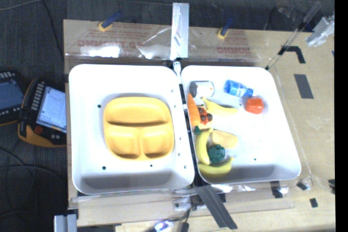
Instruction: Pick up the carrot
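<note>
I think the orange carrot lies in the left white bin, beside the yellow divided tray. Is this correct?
Not quite. The camera view shows the orange carrot in the right white bin, against its left wall, among the other toy foods. The yellow divided tray sits in the left white bin, as you say, but the carrot is not beside it there.

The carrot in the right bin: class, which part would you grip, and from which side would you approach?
Grip the carrot around its orange middle, coming straight down from above. It lies lengthwise against the bin's left wall, with a small toy crowding its other side, so a sideways approach looks blocked. Closing across its narrow width seems safest.
</note>
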`<state>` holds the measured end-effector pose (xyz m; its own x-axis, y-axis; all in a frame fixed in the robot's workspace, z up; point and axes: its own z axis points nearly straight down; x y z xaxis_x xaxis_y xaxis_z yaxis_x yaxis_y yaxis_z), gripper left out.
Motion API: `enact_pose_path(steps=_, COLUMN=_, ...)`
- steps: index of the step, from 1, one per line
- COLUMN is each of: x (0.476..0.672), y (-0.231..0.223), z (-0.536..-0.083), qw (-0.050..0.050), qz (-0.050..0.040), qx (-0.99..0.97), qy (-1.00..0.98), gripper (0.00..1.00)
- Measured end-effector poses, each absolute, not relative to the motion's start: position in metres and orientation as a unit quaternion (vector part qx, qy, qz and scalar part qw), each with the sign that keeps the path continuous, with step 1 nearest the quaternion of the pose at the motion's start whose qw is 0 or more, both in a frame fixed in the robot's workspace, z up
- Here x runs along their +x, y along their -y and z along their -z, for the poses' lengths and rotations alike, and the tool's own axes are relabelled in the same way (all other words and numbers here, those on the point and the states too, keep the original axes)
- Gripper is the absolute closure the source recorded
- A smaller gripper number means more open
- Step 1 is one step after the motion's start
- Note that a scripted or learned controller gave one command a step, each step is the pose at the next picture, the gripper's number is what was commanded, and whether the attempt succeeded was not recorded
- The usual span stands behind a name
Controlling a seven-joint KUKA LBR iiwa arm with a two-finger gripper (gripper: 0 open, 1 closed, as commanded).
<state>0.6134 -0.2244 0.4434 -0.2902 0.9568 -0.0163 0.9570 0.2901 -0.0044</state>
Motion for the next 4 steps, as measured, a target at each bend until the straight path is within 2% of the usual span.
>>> enact_pose_path(steps=1, x=0.644, y=0.223, z=-0.434, qw=0.002, qz=0.0020, qx=0.629, qy=-0.777, gripper=1.00)
enact_pose_path(steps=4, x=0.646, y=0.224, z=-0.464, qw=0.008, qz=0.0096, qx=0.630, qy=-0.776, gripper=1.00)
